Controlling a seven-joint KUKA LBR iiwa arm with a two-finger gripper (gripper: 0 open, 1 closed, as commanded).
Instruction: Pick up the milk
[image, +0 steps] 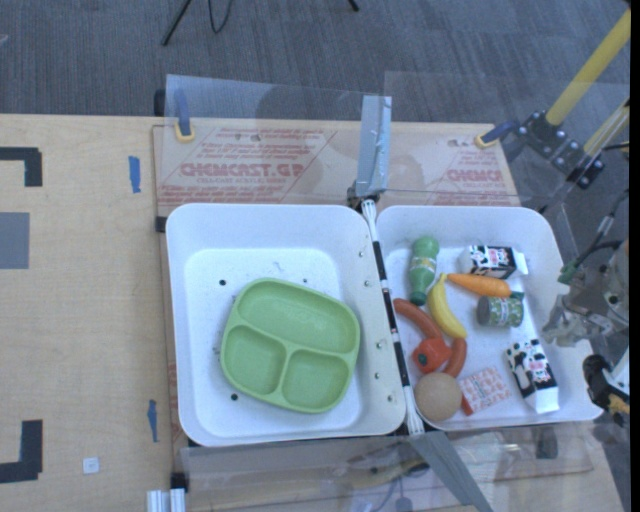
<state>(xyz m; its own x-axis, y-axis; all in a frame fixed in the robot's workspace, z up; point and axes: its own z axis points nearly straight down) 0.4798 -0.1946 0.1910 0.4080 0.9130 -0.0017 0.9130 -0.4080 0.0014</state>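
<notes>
On the bench (80, 300), the left bin (190, 330) carries a green divided plate (290, 345). In the right bin (545, 235), one milk carton (531, 372) lies near the right wall and another milk carton (492, 261) at the far side. The pincer (575, 322) hangs at the right wall; whether it is spread, I cannot tell.

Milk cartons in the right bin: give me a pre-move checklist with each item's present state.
1. Target in view: ok, a milk carton lies near the right bin front corner.
2. Single target: not ok, a second milk carton lies at the back.
3. Top of near carton unobstructed: ok.
4. Gripper over carton: not ok, it is at the bin's right rim.
5. Carton held: not ok.
</notes>
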